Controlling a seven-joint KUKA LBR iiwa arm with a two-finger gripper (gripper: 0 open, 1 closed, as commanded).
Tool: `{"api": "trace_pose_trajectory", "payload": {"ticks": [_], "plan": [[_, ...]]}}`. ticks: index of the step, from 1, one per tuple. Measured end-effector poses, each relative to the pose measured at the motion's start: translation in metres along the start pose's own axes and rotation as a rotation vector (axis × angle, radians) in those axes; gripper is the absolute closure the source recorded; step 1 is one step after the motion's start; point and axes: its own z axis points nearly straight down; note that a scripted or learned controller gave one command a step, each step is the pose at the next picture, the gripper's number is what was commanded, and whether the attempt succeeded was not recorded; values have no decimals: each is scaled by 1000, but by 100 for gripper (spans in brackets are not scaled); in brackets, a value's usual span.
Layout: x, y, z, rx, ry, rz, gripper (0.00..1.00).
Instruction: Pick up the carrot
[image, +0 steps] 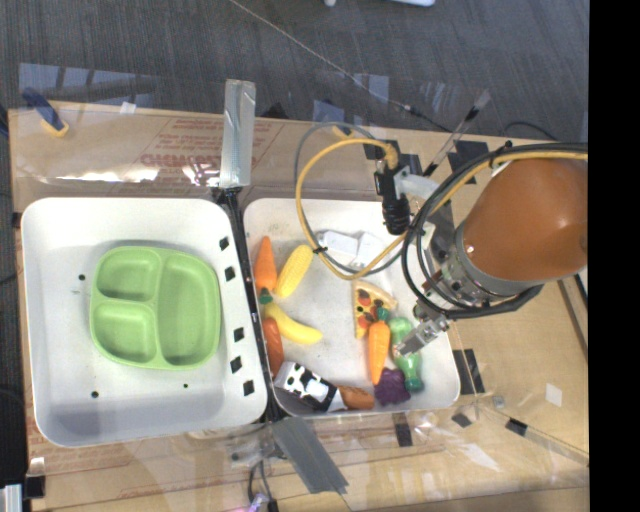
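Two carrots lie in the right bin (330, 215). One carrot (378, 350) is orange with a green top and lies near the bin's right front, pointing front to back. The other carrot (264, 265) rests against the bin's left wall. My gripper (416, 338) hangs over the right side of that bin, just right of the nearer carrot and close to it. The arm's grey wrist and orange band (525, 220) hide the bin's right wall. Nothing shows as lifted off the bin floor.
Around the carrots lie two yellow bananas (292, 327), a pizza slice (368, 298), purple grapes (392, 386), green pieces (411, 374), a black-and-white toy (303, 385) and a reddish-orange piece (272, 343). The left bin (50, 390) holds a green divided plate (155, 305). Yellow and black cables (330, 140) loop over the bin's back.
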Motion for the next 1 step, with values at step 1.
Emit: {"api": "trace_pose_trajectory", "payload": {"ticks": [1], "plan": [[-4,2,135,-9,-12,-237,100]]}}
